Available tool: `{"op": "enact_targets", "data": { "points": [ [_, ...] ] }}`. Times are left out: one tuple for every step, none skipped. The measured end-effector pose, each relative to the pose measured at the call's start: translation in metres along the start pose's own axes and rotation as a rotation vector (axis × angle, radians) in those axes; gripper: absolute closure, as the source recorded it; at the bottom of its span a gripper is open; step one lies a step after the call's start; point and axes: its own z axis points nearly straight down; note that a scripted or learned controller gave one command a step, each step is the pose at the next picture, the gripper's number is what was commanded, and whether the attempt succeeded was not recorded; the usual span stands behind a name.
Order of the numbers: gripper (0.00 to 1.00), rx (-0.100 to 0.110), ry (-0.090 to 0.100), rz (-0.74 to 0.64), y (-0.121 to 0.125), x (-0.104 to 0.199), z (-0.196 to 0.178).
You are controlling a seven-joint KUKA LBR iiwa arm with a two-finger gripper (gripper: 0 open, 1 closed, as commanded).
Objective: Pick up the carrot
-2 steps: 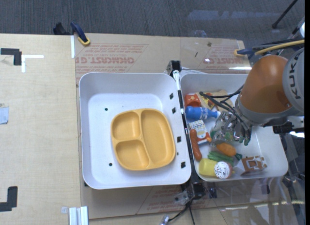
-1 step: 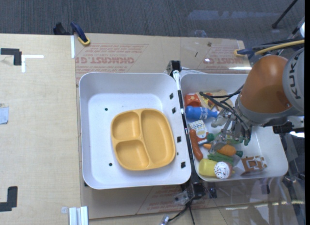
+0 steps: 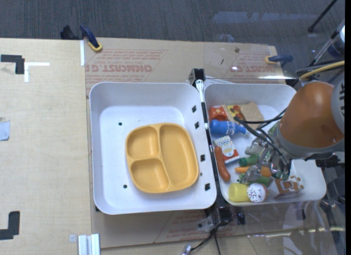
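Low in the right bin [image 3: 307,189], the gripper [image 3: 267,167] sits over the clutter; whether its fingers are parted, I cannot tell. The carrot [image 3: 245,168] lies just left: likely light, rigid, smooth plastic — take it mid-body, across its width.

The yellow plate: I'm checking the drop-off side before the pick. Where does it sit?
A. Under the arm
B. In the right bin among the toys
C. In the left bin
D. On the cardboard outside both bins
C: the yellow plate, three compartments, lies flat in the left bin, while the toys crowd the right bin.
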Motion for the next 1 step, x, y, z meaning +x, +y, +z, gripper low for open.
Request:
{"op": "enact_targets", "data": {
  "points": [
    [0.0, -0.002, 0.008, 0.096, -0.01, -0.002, 0.0011]
  ]
}}
